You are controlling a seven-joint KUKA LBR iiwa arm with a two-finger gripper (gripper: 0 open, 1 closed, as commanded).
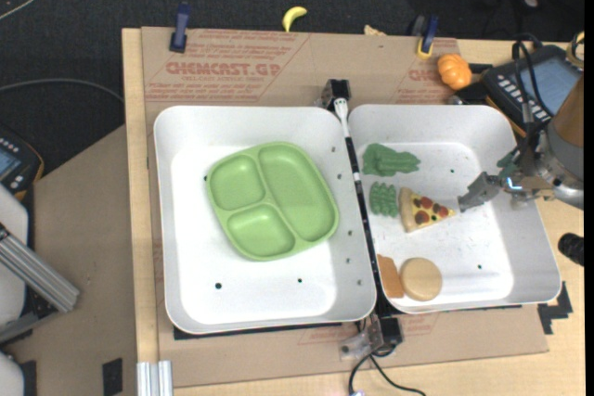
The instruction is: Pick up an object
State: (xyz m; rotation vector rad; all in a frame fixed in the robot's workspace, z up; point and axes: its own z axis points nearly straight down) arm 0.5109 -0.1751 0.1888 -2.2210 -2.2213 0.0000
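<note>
Here the hand [484, 190] hovers just right of the pizza slice [424, 210] — grip unclear, cannot tell.

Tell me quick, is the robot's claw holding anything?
Gripper: over the right bin, beside the pizza slice, nothing seen in it; open or closed cannot be told.
</note>
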